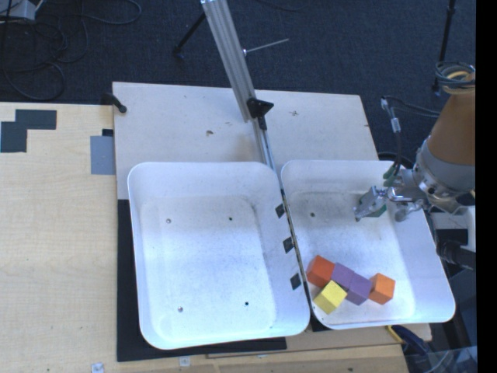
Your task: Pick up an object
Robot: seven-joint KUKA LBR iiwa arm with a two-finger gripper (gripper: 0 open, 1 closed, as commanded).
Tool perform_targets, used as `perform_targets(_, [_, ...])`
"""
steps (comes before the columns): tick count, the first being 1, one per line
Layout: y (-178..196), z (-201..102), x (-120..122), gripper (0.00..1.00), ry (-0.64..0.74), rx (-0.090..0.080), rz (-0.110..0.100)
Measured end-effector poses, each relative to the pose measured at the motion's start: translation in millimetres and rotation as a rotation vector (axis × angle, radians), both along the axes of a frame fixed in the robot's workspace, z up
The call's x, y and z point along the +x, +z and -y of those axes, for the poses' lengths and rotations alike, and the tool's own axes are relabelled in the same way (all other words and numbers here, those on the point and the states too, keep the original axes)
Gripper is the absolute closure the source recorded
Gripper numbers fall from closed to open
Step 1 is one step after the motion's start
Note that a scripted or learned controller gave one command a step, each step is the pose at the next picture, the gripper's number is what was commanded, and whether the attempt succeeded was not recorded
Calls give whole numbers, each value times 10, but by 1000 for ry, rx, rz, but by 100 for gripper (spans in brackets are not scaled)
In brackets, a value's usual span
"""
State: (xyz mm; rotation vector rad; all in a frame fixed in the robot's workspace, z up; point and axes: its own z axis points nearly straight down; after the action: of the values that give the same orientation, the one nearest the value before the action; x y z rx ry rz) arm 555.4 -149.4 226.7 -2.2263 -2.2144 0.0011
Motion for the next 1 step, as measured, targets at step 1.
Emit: perform_targets(1, [72,-118,29,0,8,0,2])
